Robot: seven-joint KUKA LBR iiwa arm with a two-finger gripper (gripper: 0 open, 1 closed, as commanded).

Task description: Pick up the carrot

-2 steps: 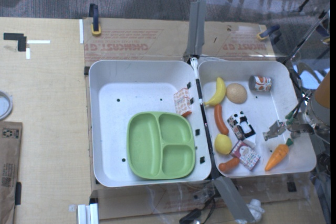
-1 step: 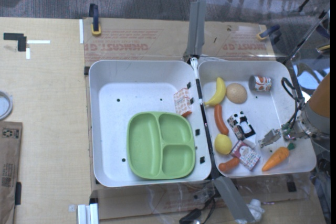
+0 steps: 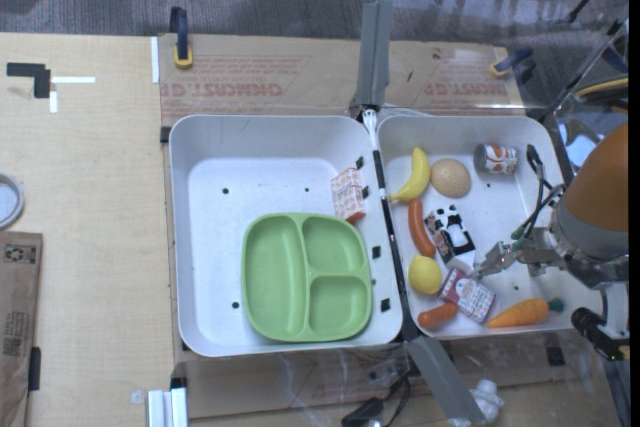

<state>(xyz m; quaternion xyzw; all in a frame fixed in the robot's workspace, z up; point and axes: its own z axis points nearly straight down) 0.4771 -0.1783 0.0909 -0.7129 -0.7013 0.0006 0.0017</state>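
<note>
Camera view from above shows the carrot (image 3: pixel 518 313) lying near the front edge of the right bin (image 3: pixel 520 130), just right of a small red-and-white packet (image 3: pixel 467 294). The gripper (image 3: pixel 500 259) hangs above and a little left of it, over the bin floor, fingers spread apart with nothing between them. A green divided plate (image 3: pixel 306 277) sits in the left bin (image 3: pixel 200 215).

Small orange tapered plastic carrot (image 3: pixel 519 314): lies flat on floor of right white bin (image 3: pixel 470 127), at about 5 o'clock of bin, near front wall. Long axis roughly 3-to-9 o'clock, slightly tilted; narrow tip toward 9, blunt end toward 3.
</note>
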